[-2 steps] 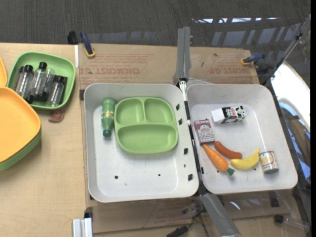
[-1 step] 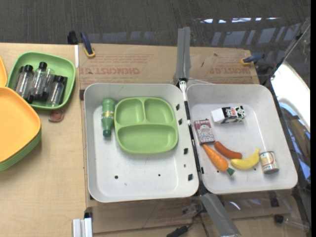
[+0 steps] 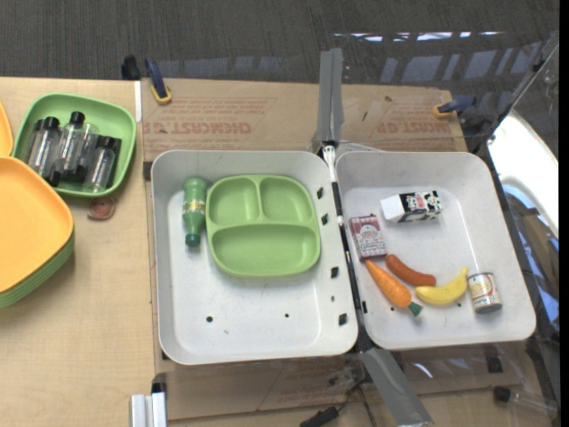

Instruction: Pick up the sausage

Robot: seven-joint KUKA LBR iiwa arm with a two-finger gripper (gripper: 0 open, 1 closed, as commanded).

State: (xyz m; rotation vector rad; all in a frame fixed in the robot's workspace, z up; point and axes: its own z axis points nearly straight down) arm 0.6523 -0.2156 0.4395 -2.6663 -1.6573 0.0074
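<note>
Down in the right bin (image 3: 498, 194) the sausage (image 3: 411, 269) lies flat on the floor, slanting toward the near right, untouched. Its lower side is just beside the carrot (image 3: 391, 283), which runs parallel to it, and its right end meets the banana (image 3: 443, 290). A small can (image 3: 484, 292) stands right of the banana. Behind the sausage sit a red card packet (image 3: 367, 237) and a milk carton (image 3: 411, 206). The left bin (image 3: 258, 318) holds a green divided plate (image 3: 263, 224) and a green bottle (image 3: 194, 209).

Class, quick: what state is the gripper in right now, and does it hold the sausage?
Gripper: cannot be told from this view.
Sausage: lies in the right bin, between carrot and banana; nothing grips it.
</note>
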